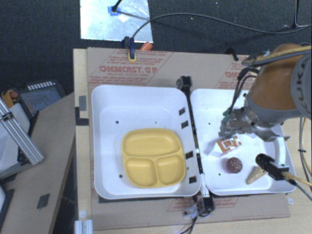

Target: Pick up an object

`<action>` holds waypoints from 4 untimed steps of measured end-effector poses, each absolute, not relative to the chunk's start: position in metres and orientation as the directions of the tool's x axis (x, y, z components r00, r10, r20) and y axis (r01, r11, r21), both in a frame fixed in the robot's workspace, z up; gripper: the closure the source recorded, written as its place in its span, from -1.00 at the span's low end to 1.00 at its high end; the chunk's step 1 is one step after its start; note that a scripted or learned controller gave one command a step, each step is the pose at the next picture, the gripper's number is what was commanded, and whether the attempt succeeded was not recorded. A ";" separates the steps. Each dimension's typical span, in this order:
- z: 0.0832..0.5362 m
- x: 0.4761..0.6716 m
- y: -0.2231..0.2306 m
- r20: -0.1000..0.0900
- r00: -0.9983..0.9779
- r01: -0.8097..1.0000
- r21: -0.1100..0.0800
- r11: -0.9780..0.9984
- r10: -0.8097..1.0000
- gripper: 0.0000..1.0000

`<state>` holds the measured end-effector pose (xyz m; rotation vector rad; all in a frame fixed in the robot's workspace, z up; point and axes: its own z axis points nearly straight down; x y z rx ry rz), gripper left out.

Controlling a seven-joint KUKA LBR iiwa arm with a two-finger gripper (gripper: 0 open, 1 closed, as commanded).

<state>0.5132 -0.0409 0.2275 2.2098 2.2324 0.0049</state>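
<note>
Hovering in the right bin (pixel 280 147) at mid-right of the frame, the claw (pixel 230 128) sits just above the orange-and-white card (pixel 229 144); can't tell its state. It should drop straight down, centered.

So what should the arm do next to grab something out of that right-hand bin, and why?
Probably ease the gripper straight down a little. It hangs just above the small orange and white item in the right bin, nearer than the brown ball or the cone-shaped piece. I cannot see anything between its fingers.
</note>
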 end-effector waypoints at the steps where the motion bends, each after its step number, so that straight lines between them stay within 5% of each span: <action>1: 0.226 0.511 0.003 0.002 -0.009 1.000 0.002 0.009 1.000 1.00; 3: 0.210 0.515 0.107 0.002 -0.010 1.000 0.001 0.010 1.000 1.00; 4: 0.211 0.516 0.103 0.000 -0.004 1.000 0.001 0.004 1.000 -1.00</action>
